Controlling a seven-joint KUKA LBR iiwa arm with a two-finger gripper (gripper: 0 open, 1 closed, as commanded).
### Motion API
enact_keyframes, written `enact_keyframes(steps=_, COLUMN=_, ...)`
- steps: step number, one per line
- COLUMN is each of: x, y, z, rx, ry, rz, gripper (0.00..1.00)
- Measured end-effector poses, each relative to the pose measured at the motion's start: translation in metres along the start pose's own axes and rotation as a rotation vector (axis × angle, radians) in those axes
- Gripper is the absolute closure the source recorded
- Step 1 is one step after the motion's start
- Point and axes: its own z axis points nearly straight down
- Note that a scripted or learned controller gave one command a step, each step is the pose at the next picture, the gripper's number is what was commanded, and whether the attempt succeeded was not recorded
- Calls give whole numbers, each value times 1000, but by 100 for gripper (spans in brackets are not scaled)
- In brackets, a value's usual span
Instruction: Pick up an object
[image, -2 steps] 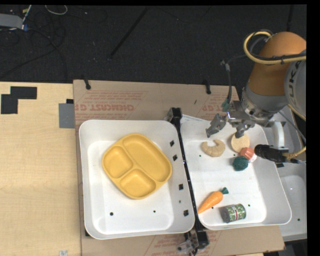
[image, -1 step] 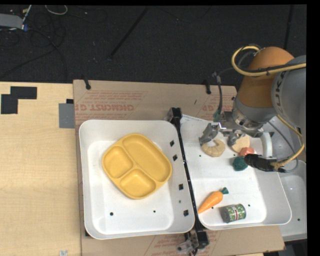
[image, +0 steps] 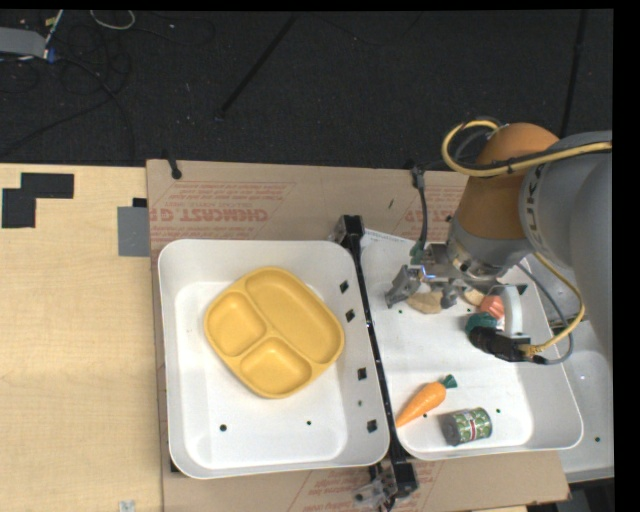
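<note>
My gripper (image: 426, 290) is low over the back left part of the right bin (image: 560, 420), with its fingers spread open. A small beige object (image: 429, 302) lies on the bin floor right beneath it, between the fingertips; I cannot tell whether they touch it. Just to the right of the gripper lie a small orange-red object (image: 493, 304) and a teal piece (image: 479, 322), partly hidden by a black cable. An orange carrot (image: 420, 401) with a green top and a green can (image: 467, 426) on its side lie near the bin's front edge.
The left bin (image: 190, 400) holds a yellow divided plate (image: 274, 331). A black rail (image: 366, 340) separates the two bins. The arm's grey body and orange band (image: 505, 190) overhang the right bin's back right corner. Cables (image: 545, 335) loop beside the wrist.
</note>
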Motion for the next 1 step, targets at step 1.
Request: enact_keyframes(steps=1, x=1, y=0, z=55, rx=-6, ry=-1, rz=1, gripper=0)
